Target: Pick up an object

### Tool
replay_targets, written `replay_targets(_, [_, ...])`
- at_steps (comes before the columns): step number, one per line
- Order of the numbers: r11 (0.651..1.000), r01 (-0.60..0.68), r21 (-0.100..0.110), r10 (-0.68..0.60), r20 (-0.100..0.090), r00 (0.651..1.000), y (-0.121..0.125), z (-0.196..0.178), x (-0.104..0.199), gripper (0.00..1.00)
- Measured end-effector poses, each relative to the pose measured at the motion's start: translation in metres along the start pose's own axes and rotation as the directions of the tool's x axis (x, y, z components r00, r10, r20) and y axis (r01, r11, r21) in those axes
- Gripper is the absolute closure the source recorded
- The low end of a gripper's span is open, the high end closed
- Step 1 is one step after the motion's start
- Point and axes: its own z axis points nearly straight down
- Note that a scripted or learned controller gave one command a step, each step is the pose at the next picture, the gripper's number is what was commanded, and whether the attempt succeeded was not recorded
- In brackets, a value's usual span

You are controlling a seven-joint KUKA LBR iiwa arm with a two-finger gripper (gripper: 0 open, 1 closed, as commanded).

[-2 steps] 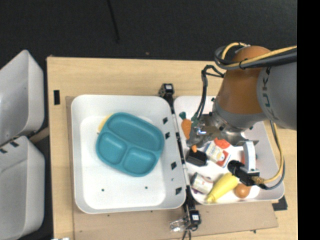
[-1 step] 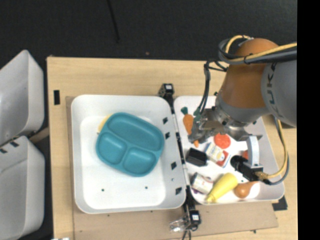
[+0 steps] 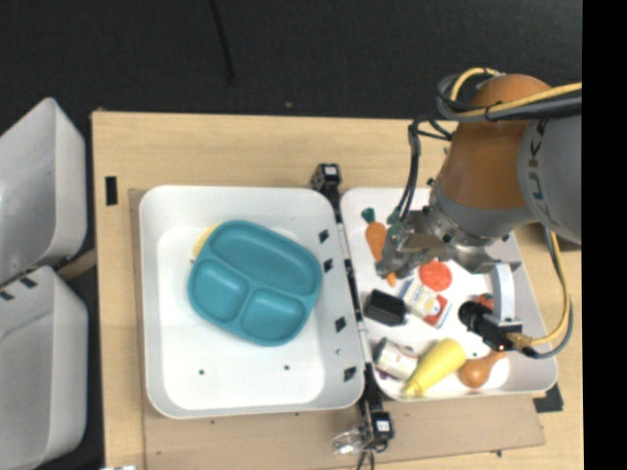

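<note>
Over right bin, arm bent down from right, gripper low among toys, touching or just above orange carrot; finger opening impossible to tell.

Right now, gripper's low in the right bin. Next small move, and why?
Probably a short lift straight up to check for a catch. The gripper sits down among the clutter in the right bin, beside the orange carrot, but the wrist hides whether anything is gripped. The black block and yellow piece lie apart.
</note>
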Motion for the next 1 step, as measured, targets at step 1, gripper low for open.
replay_targets(1, [1.0,-0.002,0.003,0.002,0.0,1.0,-0.0026,0.014,0.0032,1.0])
